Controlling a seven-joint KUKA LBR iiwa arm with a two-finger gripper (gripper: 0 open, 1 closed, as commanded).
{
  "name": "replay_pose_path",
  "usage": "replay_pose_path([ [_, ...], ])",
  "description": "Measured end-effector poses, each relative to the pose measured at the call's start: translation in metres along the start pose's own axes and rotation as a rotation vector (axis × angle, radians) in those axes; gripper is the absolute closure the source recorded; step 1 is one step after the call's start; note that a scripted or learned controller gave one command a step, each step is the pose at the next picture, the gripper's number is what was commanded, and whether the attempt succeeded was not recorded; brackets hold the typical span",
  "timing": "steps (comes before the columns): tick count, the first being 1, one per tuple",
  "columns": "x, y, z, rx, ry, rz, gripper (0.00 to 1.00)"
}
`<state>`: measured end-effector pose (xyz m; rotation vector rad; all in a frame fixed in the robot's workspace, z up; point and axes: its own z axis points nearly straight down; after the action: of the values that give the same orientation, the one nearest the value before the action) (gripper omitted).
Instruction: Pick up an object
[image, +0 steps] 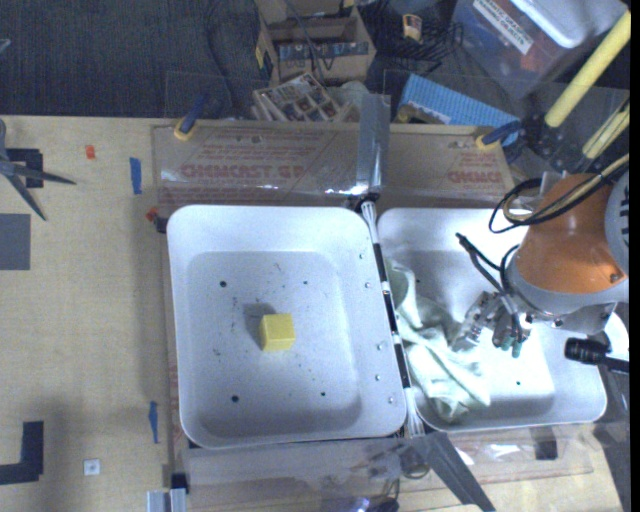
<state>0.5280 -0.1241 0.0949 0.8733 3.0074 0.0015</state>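
While gripper (487, 325) hung over cloth (440, 365) in right bin (575, 400), approach step; finger state unclear; next: descend, close on cloth.

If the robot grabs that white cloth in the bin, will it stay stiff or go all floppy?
Probably floppy: the cloth lies crumpled in folds in the right bin, so it would likely droop from the gripper. It looks thin, so probably light. It won't roll, unlike perhaps the yellow block.

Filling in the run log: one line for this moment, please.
gripper over right bin | beside pale cloth | yellow block in left bin
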Motion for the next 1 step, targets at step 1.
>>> replay_pose_path([
  [1,-0.0009,0.028,0.0026,-0.002,-0.011,-0.207,1.0],
])
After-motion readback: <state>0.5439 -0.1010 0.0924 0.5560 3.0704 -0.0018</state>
